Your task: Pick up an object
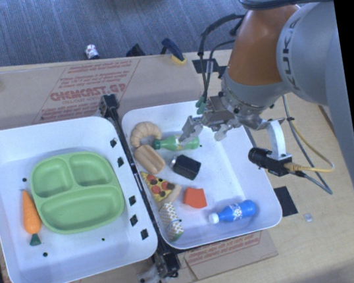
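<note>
My gripper (204, 131) hangs over the back of the right bin (254, 185), open, with nothing clearly between its fingers. Its left finger (188, 129) overlaps the cap end of a green bottle (172, 144) that lies flat in the bin. Close by in the same bin are a croissant (144, 132), a tan bread roll (148, 158), a black block (186, 167), a pizza slice (159, 187), an orange wedge (194, 198), a blue bottle (234, 213) and a striped packet (171, 222).
The left bin (13, 263) holds a green divided plate (77, 190) and a carrot (30, 213) by its left wall. A black divider clip strip (128, 172) runs between the bins. Cables and a black fitting (270, 159) hang off the wrist over the right bin's right rim.
</note>
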You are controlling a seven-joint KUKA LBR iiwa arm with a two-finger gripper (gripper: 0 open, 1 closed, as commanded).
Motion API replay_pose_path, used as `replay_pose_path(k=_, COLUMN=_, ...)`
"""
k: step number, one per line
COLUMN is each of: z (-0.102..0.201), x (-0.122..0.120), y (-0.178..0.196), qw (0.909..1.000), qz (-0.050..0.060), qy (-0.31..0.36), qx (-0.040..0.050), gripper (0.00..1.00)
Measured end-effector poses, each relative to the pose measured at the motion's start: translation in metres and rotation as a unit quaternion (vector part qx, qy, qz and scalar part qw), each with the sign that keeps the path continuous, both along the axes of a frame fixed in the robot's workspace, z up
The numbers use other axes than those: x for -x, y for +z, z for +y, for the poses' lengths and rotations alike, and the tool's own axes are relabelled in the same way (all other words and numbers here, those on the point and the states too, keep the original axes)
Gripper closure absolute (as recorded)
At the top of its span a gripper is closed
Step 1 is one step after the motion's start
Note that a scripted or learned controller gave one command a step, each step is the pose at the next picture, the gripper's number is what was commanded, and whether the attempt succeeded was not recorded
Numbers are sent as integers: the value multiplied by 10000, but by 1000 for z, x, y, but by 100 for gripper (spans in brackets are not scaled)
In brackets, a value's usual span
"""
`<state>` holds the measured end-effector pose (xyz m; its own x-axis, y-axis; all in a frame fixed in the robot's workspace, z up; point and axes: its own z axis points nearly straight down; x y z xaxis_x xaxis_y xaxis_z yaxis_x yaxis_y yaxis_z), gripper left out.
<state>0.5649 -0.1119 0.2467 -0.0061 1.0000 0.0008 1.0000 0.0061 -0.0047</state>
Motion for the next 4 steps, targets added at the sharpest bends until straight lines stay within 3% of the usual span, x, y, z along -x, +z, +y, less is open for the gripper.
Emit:
replay_pose_path(k=1, z=4, x=-74, y=-109, qw=10000, qz=16, qy=9, qx=5, gripper=0)
replay_pose_path(k=2, z=18, x=-19, y=-152, qw=10000, qz=-46, qy=-7, qx=14, gripper=0)
replay_pose_path(k=3, z=4, x=-52, y=-153, qw=10000, qz=-21, qy=1, qx=-1, gripper=0)
replay_pose_path(k=4, z=-49, x=-90, y=-155, qw=10000, qz=52, qy=-23, qx=-21, gripper=0)
